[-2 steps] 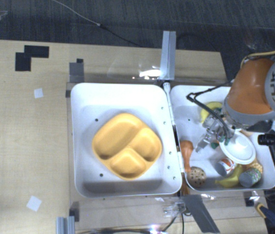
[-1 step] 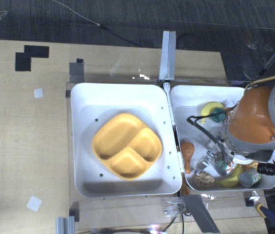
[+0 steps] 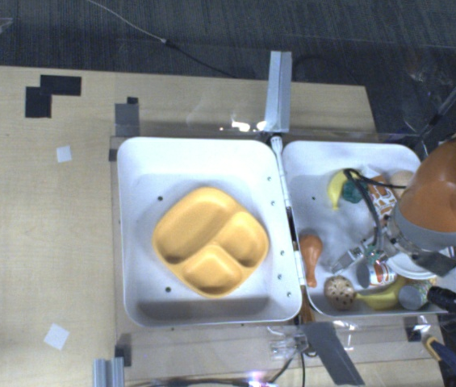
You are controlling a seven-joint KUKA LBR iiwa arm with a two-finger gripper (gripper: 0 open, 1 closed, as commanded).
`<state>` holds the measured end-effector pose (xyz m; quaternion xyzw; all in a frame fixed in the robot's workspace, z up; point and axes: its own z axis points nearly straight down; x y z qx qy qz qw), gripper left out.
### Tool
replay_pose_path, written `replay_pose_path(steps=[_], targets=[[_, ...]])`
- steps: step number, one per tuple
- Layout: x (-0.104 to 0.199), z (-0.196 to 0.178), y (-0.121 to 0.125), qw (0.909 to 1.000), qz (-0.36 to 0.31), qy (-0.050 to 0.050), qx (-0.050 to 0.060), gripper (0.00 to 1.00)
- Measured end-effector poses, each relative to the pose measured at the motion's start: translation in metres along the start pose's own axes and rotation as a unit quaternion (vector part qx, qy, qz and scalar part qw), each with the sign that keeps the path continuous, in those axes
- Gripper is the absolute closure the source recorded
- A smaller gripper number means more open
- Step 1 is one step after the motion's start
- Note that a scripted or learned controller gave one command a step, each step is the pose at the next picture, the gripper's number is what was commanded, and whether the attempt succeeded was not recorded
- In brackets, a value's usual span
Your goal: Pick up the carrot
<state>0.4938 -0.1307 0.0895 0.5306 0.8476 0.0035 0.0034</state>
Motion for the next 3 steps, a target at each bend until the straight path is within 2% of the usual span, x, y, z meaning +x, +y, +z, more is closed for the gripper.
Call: replay_pose_path(steps=[1,2,3], targets=[[0.065,-0.098,0.074,1.0,-0.004,-0.001,-0.001,0.0],[0.035,-0.022,0.01,0.9925,0.122,0.0,0.004,0.0],[0.066,-0.097,0.028,0.9598,0.281,-0.001,0.002,0.0]])
